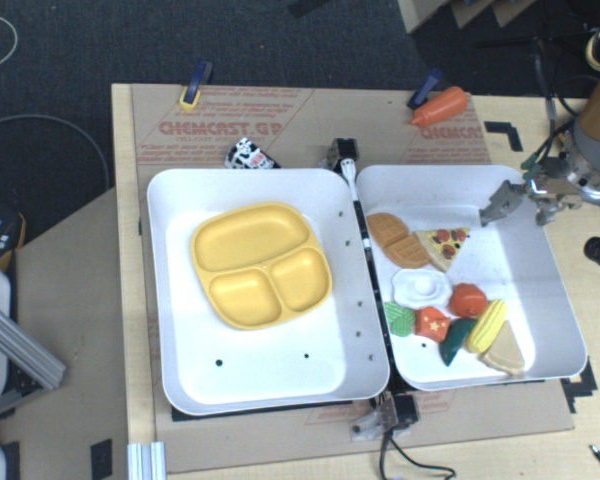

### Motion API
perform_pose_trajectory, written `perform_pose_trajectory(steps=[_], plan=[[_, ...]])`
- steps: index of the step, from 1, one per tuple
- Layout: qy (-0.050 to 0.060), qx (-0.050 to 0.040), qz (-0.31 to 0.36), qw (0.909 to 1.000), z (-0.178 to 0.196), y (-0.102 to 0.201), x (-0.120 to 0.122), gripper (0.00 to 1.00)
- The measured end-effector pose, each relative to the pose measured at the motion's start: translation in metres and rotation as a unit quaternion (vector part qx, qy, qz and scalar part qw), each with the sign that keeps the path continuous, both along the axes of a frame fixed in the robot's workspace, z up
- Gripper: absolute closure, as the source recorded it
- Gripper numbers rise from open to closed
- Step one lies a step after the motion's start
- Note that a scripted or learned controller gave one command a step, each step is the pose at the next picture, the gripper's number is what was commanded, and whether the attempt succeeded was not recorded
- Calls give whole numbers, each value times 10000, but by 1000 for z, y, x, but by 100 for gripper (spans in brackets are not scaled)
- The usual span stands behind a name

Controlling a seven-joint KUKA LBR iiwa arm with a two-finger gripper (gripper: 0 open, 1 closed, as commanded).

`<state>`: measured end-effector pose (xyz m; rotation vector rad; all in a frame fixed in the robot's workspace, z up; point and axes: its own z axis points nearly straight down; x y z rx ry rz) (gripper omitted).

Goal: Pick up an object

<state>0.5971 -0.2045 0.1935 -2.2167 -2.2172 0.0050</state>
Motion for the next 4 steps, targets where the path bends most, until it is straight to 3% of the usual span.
perform_pose_trajectory(steps=[2, 3, 4], plan=[[-9, -2, 10, 10000, -93, -3, 4, 0], [-46, -16, 3, 10000, -106, -3, 6, 0], [-82, -13, 10, 10000, -93, -2, 8, 100]])
